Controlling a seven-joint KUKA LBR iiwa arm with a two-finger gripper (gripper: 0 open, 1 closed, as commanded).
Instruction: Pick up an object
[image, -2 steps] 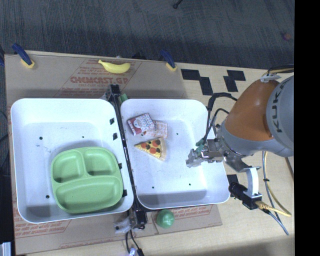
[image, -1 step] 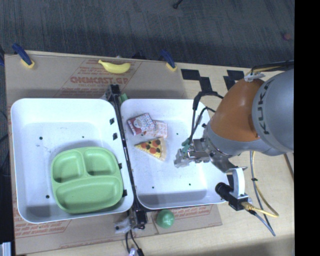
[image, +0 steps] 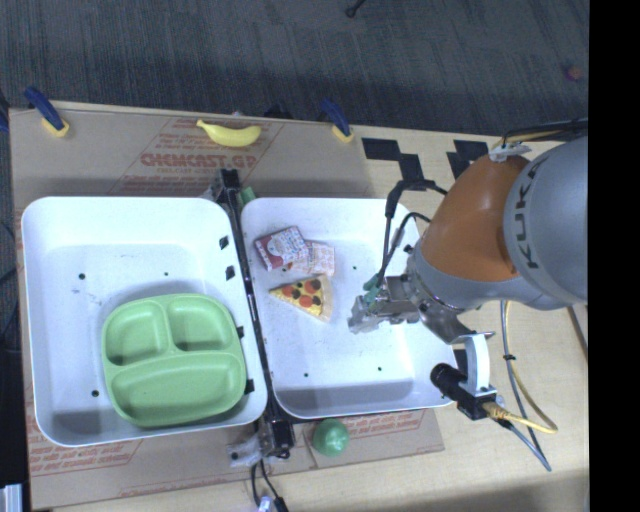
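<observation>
Orange-banded arm (image: 490, 235) overhangs right bin (image: 400, 385); gripper (image: 372, 312) low over bin floor, finger state not readable. Pizza slice (image: 304, 295) and small carton (image: 282, 248) lie just left of it, apart. Green tray (image: 175, 358) in left bin (image: 60, 260).

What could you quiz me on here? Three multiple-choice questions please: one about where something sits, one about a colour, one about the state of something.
1. Where is the green divided plastic tray?
A. left white bin
B. right white bin
C. on the cardboard

2. What colour is the small ball below the bins?
A. red
B. green
C. yellow

3. How does the flat pizza-slice toy lie?
A. between the fingers
B. under the tray
C. loose on the bin floor

Answers: 1 A, the tray fills the left white bin. 2 B, it is plainly green. 3 C, it lies apart from the two-finger gripper, in the right white bin.
</observation>
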